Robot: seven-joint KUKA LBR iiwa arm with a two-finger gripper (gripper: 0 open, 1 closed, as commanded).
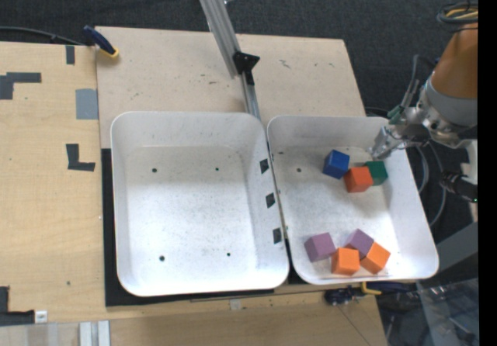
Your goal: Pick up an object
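1. Right bin (404, 205), near end: two orange blocks (346, 261) (376, 257), two purple blocks (319, 246) (359, 241).
2. Right bin, far end: blue block (336, 163), orange block (358, 178), green block (377, 172).
3. Gripper (380, 147): above green block, at bin's far right; grip state cannot be told.

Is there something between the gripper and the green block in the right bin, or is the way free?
Nothing visible stands between them. The gripper hangs just above the green block near the right bin's far right wall. An orange block touches the green one's left side, with a blue block beyond it.
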